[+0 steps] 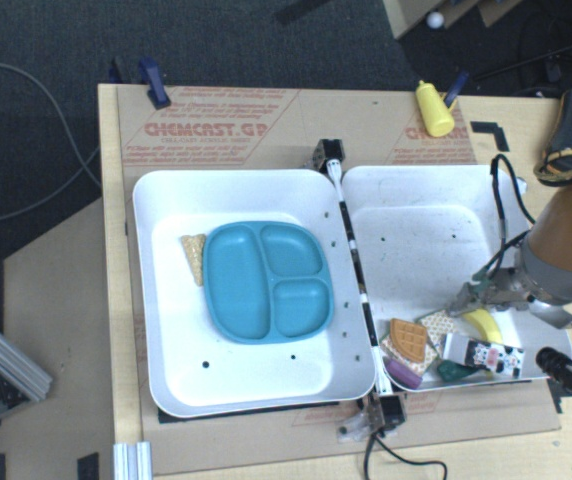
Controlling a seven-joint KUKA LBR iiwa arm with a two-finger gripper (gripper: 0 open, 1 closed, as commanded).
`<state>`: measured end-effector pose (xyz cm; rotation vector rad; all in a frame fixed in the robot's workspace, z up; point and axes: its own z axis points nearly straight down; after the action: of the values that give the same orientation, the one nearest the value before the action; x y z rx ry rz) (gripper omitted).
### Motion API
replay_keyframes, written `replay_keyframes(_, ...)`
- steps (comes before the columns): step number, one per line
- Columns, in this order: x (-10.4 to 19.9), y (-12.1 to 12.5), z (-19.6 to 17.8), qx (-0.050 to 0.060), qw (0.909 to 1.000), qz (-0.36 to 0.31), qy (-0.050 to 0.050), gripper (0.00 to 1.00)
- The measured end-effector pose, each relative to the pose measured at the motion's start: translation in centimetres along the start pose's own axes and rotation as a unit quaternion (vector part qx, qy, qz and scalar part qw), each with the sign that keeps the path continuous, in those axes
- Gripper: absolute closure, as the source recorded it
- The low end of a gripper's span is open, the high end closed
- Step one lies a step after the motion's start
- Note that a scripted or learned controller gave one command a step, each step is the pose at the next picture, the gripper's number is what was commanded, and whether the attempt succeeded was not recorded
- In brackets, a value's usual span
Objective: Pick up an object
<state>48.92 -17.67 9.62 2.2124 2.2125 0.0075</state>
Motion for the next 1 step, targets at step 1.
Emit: replay_keyframes(1,4.9,7.15,1.17,0.005,1.0,-0.001,0.002,1.0)
